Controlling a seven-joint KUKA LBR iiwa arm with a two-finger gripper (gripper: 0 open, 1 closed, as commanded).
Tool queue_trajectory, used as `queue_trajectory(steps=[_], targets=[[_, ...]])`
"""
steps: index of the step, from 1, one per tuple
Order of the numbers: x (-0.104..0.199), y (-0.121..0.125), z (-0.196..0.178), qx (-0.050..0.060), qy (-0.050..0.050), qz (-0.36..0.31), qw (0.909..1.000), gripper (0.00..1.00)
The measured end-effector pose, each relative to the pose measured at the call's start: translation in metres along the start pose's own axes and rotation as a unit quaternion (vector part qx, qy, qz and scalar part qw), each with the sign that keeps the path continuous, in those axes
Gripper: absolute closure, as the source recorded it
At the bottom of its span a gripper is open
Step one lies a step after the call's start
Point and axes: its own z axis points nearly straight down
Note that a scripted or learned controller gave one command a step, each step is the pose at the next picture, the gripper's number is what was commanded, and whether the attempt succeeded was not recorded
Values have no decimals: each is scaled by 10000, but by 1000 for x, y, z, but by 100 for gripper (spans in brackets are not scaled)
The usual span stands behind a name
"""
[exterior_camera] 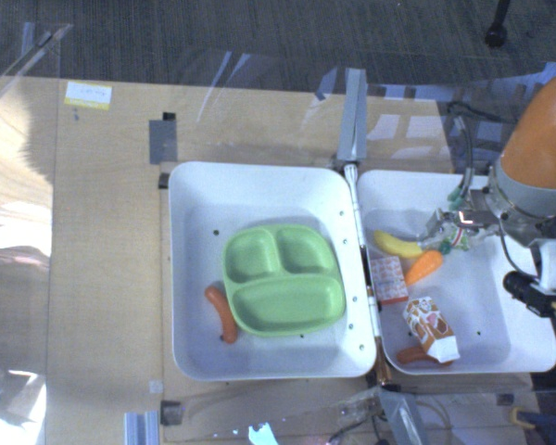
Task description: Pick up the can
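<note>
Can [456, 237] sits in the right bin [519, 350], mid-bin toward the far edge, partly hidden at the tool [450, 225]. Can't tell if the tool is open or closed. Carrot [423, 267] and banana [394, 244] lie just left of the can. Green tray [283, 279] is in the left bin [190, 248].

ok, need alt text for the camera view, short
The arm's end effector is low in the right bin, beside a banana and a carrot, with a small carton nearer the front. The left bin holds a green divided plate and a sausage.
</note>
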Motion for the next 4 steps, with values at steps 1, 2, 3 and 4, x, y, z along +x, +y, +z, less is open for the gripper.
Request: queue_trajectory(steps=[1,2,3,4], targets=[[-72,27,118,-25,-11,647,9979,0],[-72,104,110,-19,-11,584,9983,0],[-70,107,97,-57,-27,541,9985,100],[-24,128,-29,-28,-14,725,9974,100]])
